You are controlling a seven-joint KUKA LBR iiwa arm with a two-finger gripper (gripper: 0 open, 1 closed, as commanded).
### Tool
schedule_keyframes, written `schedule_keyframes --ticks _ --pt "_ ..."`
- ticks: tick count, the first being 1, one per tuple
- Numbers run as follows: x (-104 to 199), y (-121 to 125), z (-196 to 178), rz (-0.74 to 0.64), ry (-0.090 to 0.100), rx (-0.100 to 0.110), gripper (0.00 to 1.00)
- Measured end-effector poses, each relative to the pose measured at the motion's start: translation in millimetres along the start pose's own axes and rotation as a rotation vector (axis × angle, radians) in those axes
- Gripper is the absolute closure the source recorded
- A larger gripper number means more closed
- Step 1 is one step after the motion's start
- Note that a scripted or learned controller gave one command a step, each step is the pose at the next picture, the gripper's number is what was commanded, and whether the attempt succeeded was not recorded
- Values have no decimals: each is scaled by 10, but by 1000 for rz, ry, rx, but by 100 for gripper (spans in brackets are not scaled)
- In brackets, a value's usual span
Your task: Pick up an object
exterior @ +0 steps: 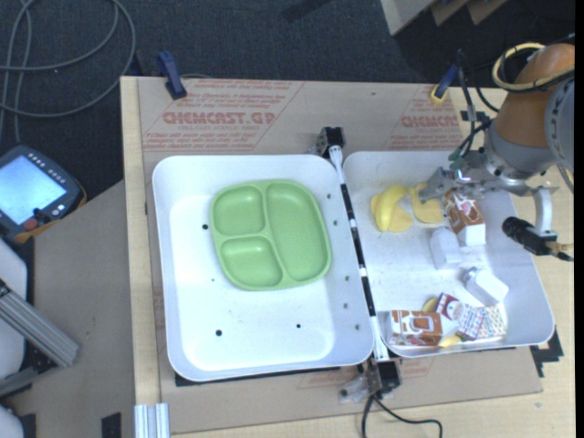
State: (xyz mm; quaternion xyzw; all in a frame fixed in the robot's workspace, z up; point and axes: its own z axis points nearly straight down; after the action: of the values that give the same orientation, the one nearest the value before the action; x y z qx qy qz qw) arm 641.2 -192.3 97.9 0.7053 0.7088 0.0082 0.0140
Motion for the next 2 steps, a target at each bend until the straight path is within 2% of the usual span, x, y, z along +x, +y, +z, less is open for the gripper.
schedule_keyframes --ticks 1,2 --pt "-245 -160 -16 -7 9 -7 0" --pt "-280 -151 -141 -7 -2 -10 100"
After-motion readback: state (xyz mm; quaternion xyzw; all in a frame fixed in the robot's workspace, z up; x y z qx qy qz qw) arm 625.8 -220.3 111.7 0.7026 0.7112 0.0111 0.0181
